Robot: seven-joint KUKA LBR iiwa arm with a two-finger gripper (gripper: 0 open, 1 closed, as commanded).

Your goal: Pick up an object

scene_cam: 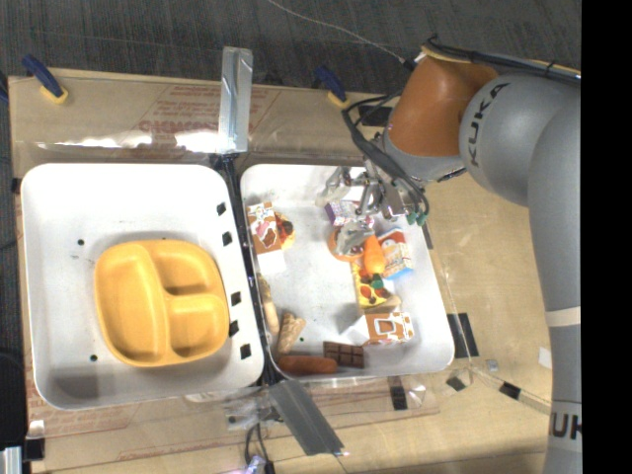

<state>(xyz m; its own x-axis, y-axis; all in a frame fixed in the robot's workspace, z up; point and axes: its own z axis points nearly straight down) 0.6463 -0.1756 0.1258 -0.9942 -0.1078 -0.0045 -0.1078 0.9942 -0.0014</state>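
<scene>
Gripper hangs low over the far side of the right bin, above a cluster of small food items. How wide it stands cannot be told. Reaching seems underway; next comes a descent and closing.

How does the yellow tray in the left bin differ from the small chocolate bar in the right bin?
The yellow tray is much bigger than the chocolate bar. The tray is bright yellow with rounded corners; the bar is dark brown with square corners. The tray is divided into compartments, while the bar is a flat piece marked in squares. The tray lies alone in its bin; the bar lies among other small items. Both lie flat on a white bin floor.
</scene>
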